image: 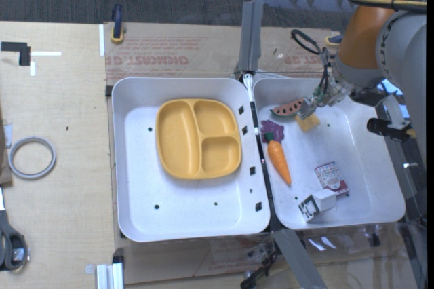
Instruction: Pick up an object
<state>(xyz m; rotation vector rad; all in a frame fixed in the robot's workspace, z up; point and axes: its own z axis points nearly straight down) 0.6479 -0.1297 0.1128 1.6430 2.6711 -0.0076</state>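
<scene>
- The right bin (pixel 380 165) holds all the loose candidates: a watermelon slice (pixel 290 108) near its far wall, a small yellow block (pixel 308 122) just beside the slice, a purple piece (pixel 272 130) and a carrot (pixel 279 160) along the wall nearest the left bin, and a small carton (pixel 330 176) and a grey-white box (pixel 316 205) toward the near wall of the right bin.
- The hand (pixel 320 98) sits low at the slice's right end, by the yellow block; this placement suggests one of those two is the target.
- Hand state: cannot tell. The tips appear to meet the slice's end, but the view is too coarse to confirm a grip.
- The left bin (pixel 129 165) holds a yellow divided plate (pixel 199 138), well apart from the hand.
- The arm (pixel 380 36) enters over the right bin's far corner, leaving the other objects undisturbed.
</scene>
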